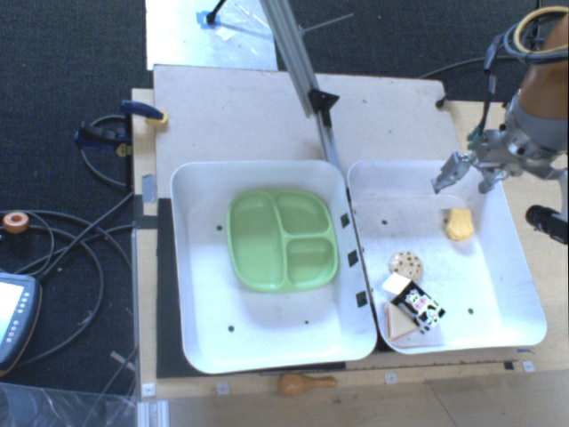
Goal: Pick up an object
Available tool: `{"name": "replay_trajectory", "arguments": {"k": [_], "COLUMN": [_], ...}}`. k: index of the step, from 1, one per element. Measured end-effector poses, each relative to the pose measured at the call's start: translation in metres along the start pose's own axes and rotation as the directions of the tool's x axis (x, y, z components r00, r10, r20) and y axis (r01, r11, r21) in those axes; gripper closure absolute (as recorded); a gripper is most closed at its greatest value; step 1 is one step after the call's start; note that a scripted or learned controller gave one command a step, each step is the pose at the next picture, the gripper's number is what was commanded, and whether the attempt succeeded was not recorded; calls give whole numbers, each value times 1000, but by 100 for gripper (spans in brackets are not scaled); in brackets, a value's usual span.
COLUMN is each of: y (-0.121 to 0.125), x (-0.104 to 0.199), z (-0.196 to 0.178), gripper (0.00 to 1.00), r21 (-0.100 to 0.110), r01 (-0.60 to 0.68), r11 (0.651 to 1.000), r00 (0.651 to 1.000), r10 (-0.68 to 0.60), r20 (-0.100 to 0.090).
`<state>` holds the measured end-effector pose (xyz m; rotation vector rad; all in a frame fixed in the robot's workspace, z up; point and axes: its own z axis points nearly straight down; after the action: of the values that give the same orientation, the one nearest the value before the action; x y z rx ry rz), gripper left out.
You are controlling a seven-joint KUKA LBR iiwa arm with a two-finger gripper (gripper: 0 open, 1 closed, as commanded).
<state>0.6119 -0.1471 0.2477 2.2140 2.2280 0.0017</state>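
My gripper (466, 177) hangs over the far part of the right bin (511, 238), fingers spread open with nothing between them. A yellow, bread-like piece (459, 225) lies in the bin just below and in front of the gripper, apart from it. Nearer the front lie a round cookie (405, 264), a small black-and-white patterned carton (420, 306) and a tan wedge (397, 321) beside it.
The left bin (200, 327) holds a green divided plate (283, 239). A slanted metal pole (298, 56) crosses the board behind the bins. Cables and a clamp (124, 132) lie on the left. A wooden object (306, 382) rests on the bench's front edge.
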Motion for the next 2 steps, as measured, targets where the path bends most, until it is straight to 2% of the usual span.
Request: {"name": "replay_trajectory", "arguments": {"k": [1, 2], "y": [0, 8], "x": [0, -2], "z": [0, 46], "gripper": [0, 0], "r21": [0, 4], "r01": [0, -3], "r11": [1000, 1000], "r00": [1000, 1000], "r10": [0, 3], "r20": [0, 0]}}
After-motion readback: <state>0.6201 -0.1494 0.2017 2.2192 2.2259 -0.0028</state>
